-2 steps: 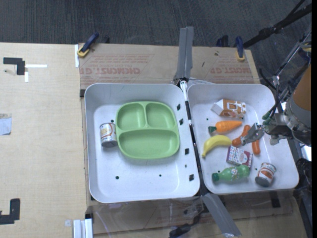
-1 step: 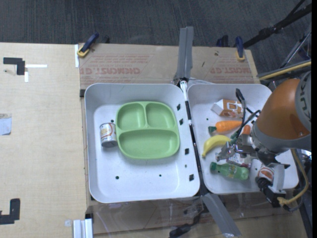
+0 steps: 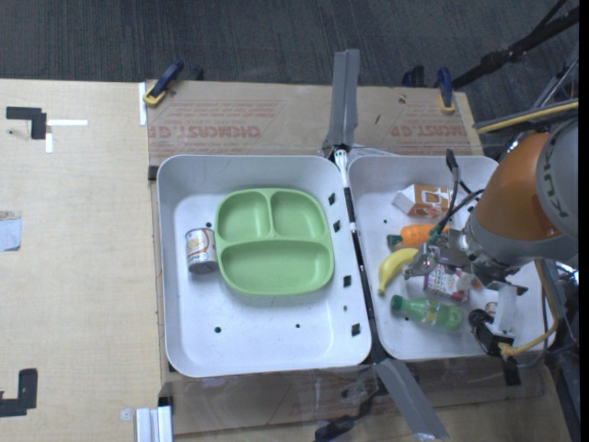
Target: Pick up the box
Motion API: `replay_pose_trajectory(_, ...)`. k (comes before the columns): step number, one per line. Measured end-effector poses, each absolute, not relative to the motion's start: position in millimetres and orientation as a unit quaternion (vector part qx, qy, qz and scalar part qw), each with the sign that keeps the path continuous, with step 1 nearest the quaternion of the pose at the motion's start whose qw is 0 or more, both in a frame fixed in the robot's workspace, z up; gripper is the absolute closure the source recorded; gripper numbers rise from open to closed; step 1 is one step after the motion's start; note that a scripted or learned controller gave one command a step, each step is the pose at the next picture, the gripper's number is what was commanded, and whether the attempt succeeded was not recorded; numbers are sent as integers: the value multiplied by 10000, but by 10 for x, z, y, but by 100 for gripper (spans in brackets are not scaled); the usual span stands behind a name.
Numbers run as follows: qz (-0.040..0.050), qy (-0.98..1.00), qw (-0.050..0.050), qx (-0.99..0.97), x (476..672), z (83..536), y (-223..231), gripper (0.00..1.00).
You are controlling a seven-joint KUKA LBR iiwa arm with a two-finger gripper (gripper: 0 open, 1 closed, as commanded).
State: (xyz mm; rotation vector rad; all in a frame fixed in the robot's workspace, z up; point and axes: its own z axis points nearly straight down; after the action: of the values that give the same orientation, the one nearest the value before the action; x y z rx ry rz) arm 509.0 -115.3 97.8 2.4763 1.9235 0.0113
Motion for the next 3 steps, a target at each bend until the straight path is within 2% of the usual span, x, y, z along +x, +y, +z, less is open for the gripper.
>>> replay_pose_trajectory(1, -20, 6914, -16, 7225, 5367, 1668, -1420, 0)
replay_pose_trajectory(2, -38, 6914, -32, 7225, 5366, 1727, -1428, 100)
replay_pose_trajectory(3, -38, 6912, -33, 7226, 5365, 1726, -1428, 0)
